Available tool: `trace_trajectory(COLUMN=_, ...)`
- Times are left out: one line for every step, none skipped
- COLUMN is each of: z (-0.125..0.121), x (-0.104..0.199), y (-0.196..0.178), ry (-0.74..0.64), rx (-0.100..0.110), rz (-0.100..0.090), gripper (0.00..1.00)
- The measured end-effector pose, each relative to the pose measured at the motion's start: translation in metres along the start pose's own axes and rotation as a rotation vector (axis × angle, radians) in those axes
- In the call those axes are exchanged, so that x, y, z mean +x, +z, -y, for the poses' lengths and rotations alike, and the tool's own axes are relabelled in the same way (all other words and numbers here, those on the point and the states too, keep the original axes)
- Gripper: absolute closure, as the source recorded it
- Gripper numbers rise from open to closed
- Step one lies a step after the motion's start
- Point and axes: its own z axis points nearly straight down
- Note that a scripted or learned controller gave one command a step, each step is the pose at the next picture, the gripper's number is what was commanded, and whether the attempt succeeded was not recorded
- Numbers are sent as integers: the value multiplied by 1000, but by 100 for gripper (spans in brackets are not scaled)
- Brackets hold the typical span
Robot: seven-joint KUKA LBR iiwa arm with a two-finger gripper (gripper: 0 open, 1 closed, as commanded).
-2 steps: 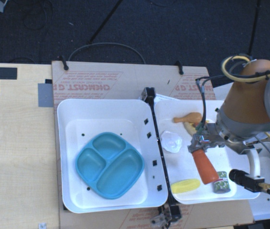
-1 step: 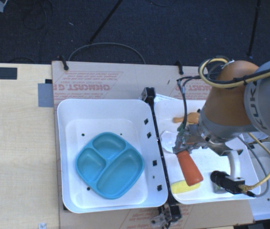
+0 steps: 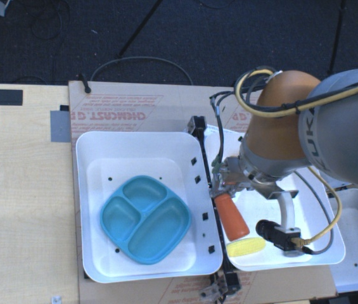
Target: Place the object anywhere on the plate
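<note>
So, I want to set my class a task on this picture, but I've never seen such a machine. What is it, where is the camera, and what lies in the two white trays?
It is a robot arm, grey with an orange band, reaching in from the right. One fixed camera looks down at a slant on a bench with two shallow white bins. The left bin holds a blue plate with three compartments. In the right bin lie an orange carrot-like object and a yellow object, close to the wall between the bins. The arm's wrist hangs over the right bin, just above the orange object's top end. Whether it grips anything cannot be told from here. Nothing lies on the plate yet.
</note>
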Motion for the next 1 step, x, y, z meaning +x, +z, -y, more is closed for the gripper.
trace_trajectory(z=-6, x=55, y=-6, ry=-1, rx=0, rz=0, gripper=100)
